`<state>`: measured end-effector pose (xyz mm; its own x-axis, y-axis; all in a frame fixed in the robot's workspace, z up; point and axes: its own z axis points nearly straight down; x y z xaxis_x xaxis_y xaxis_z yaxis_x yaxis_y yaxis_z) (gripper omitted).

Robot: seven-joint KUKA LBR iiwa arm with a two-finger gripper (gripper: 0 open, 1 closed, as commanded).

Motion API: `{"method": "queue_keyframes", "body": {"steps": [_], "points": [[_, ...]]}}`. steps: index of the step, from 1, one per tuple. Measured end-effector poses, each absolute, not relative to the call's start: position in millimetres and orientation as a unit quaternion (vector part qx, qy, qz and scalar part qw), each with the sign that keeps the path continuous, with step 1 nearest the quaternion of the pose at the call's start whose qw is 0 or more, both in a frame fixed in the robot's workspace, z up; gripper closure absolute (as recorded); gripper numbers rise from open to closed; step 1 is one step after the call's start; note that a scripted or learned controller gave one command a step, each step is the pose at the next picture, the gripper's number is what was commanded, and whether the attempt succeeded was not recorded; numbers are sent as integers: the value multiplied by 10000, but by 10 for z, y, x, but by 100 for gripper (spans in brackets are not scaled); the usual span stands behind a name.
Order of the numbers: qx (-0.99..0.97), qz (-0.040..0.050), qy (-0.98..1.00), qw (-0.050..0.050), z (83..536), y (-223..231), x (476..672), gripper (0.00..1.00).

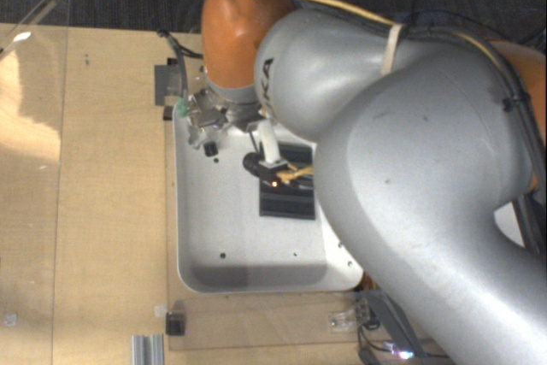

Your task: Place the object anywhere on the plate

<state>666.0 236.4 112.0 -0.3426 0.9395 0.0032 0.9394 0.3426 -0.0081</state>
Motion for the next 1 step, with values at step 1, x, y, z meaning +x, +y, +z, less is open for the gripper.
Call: {"method": "queue_keyframes", "body": {"steps": [1], "points": [[-5294,-59,-8483,-33,918,1936,5347,100]]}}
